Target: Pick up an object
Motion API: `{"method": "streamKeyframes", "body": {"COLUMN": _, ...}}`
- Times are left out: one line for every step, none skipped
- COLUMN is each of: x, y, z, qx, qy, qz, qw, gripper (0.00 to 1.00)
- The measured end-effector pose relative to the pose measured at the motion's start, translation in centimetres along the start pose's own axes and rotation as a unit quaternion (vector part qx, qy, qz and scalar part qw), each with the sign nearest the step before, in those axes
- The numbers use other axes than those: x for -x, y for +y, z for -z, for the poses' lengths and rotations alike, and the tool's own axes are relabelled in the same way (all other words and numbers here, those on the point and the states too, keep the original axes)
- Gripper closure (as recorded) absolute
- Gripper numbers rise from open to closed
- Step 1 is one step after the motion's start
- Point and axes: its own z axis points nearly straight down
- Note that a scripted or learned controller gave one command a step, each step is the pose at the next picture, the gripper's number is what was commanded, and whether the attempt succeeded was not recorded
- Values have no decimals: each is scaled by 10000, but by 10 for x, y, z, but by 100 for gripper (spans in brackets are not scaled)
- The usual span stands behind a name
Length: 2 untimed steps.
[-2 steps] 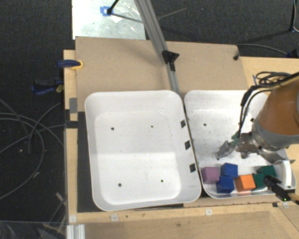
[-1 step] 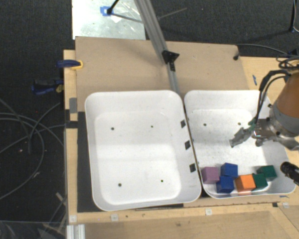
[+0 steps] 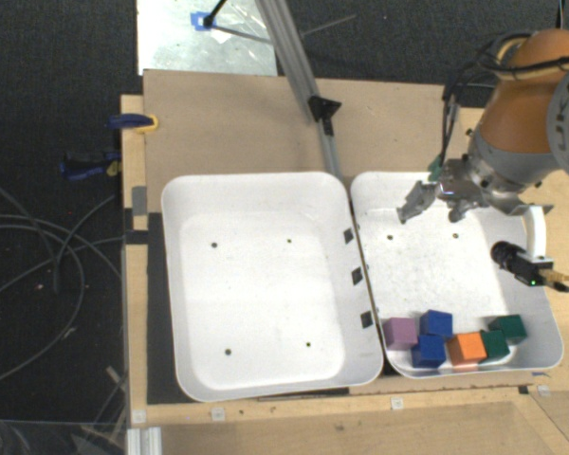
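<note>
over the right bin (image 3: 550,349), pincer (image 3: 434,205) spread wide

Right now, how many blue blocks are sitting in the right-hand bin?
2. One blue block sits behind the cluster at the right bin's near edge; the other blue block lies in front, between the purple block and orange block. Others could be hidden.

purple block (image 3: 401,332): near edge of right bin (image 3: 550,335), leftmost of cluster
blue blocks (image 3: 436,324): two, one apparently propped on the other, beside purple
orange block (image 3: 469,348): right of blue
green blocks (image 3: 507,328): probably two, rightmost, touching orange
</note>
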Motion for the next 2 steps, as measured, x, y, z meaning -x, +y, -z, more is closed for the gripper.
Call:
{"method": "streamKeyframes", "body": {"x": 33, "y": -50, "z": -90, "qx": -102, "qy": 0, "qz": -85, "qw": 9999, "gripper": 0}}
{"method": "streamKeyframes", "body": {"x": 111, "y": -96, "z": -144, "qx": -85, "qy": -15, "qz": -113, "qw": 9999, "gripper": 0}}
